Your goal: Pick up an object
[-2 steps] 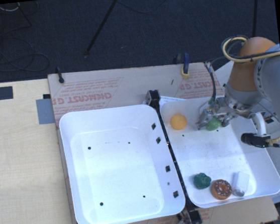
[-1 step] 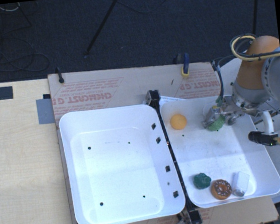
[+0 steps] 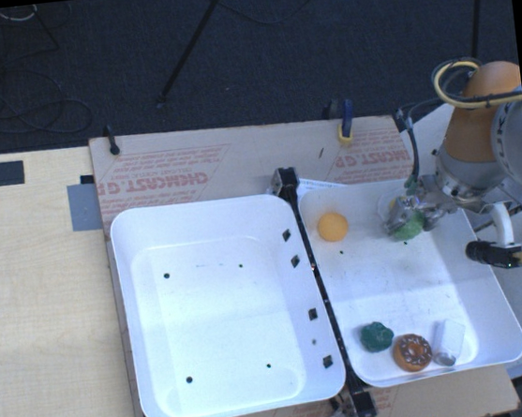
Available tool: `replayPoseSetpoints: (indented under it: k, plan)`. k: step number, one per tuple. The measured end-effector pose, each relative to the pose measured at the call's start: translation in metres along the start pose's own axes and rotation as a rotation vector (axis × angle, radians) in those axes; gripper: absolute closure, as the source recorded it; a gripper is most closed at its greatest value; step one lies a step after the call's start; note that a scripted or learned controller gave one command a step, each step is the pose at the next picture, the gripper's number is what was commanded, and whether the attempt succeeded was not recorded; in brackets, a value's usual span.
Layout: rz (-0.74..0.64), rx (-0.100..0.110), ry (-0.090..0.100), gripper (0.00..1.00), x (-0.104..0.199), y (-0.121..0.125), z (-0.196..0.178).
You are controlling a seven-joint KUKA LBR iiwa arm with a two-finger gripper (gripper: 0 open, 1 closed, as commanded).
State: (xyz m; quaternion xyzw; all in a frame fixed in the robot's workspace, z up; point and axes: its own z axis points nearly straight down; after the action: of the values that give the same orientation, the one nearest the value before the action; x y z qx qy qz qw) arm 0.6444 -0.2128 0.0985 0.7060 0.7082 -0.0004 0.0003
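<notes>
beyond the donut (image 3: 412, 352), the arm (image 3: 480, 143) reaches leftward, its pincer (image 3: 406, 223) clasping a green object (image 3: 408, 226).

ball (image 3: 333, 227): orange, round, upper left of right bin
green lump (image 3: 377, 336): dark, near front edge
donut (image 3: 412, 352): brown, sprinkled, flat, just right of green lump
white piece (image 3: 450, 338): pale, beside donut

You had bright, even light from above. The white bins (image 3: 208, 221) glared nearly blank, with faint shadows under their rims. Behind the bins the floor (image 3: 222, 47) stayed dark. Everything looked slightly soft, edges grainy.
</notes>
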Motion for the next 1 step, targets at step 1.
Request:
replayPoseSetpoints:
  k: [1]
  plan:
    - [-0.001, 0.000, 0.001, 1.00, 0.0656, -0.0214, 0.0097]
